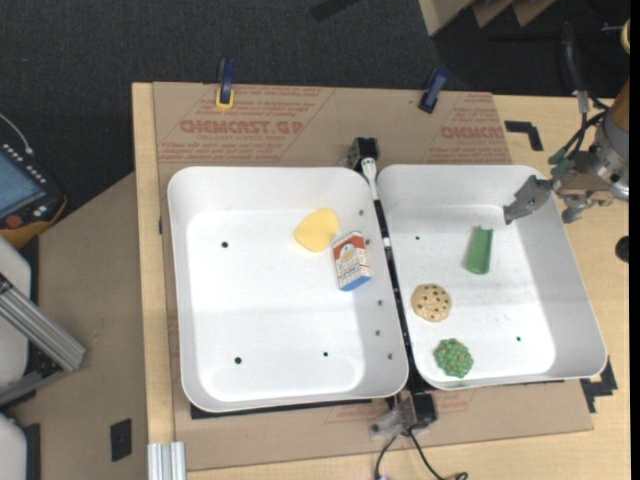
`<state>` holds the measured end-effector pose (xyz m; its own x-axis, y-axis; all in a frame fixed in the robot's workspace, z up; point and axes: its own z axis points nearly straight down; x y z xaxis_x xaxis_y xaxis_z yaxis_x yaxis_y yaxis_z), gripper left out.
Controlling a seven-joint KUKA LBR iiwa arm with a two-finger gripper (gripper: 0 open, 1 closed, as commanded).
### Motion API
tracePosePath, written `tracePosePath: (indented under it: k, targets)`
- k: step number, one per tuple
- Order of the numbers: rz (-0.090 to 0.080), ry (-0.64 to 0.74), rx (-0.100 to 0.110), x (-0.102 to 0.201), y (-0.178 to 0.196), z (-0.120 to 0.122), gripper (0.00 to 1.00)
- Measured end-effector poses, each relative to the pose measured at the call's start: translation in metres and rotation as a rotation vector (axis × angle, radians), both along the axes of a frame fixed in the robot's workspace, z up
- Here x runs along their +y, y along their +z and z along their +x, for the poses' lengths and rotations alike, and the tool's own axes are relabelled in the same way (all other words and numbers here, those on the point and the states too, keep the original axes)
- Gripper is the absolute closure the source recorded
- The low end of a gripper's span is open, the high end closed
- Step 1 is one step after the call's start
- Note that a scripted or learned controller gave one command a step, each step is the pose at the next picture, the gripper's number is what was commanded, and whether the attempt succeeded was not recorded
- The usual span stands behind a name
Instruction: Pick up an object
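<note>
My gripper hangs over the far right corner of the right bin, open, with nothing between its fingers. A green stick-shaped piece lies in that bin, a short way left of and below the gripper. Nearer the front of the same bin lie a round speckled cookie and a bumpy green lump. In the left bin, a yellow rounded piece sits beside a small red, white and blue carton, which lies close to the bin's right wall.
The two bins meet along a black divider strip at the middle. They rest on a cardboard sheet held by two clamps at the back. The arm comes in from the right edge.
</note>
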<state>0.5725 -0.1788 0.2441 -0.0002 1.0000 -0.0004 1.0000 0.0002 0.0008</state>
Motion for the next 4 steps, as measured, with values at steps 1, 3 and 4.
tracePosePath:
  k: [1,3,4]
  targets:
    - [0.003,0.002,0.009,0.005,-0.126,0.016,0.00]
    - [0.009,-0.006,0.004,-0.047,-0.158,-0.082,0.00]
    - [0.002,0.000,0.000,-0.044,-0.149,-0.079,1.00]
